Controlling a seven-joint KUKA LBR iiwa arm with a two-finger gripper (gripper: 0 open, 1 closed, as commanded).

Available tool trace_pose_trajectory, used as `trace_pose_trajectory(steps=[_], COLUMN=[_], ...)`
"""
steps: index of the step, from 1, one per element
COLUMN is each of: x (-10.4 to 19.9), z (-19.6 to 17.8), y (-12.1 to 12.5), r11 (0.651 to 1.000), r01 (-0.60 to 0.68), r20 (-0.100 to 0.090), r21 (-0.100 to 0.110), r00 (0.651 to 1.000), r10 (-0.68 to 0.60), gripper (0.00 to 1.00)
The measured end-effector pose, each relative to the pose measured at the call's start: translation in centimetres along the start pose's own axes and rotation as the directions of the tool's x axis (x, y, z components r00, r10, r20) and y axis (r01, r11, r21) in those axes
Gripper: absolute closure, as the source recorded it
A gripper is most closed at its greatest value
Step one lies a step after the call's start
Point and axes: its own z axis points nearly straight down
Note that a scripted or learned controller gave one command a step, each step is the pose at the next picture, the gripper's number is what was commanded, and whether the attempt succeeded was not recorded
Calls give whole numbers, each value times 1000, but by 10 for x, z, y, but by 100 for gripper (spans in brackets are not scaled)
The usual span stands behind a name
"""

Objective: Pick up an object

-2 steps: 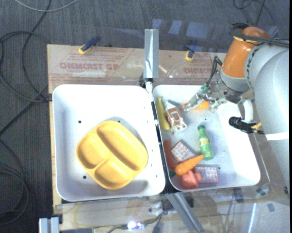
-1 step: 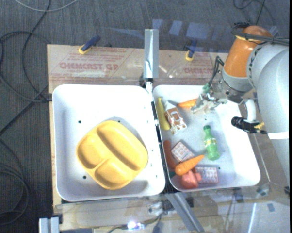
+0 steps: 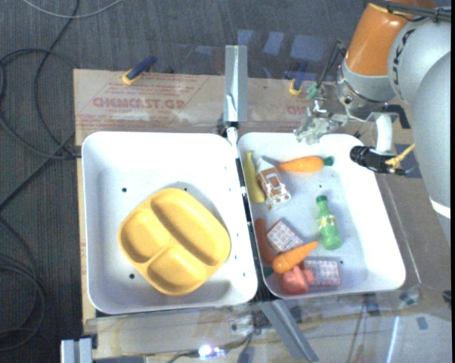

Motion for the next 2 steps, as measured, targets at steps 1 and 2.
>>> trace_pose_trajectory(steps=[1, 2], x=[-1, -38], z=[1, 113], y=[-1, 1], r11=[1000, 986], r01=[-2, 169], r20=[1, 2], r21=[3, 2], r00=[1000, 986], r10=[2, -169], gripper=[0, 0])
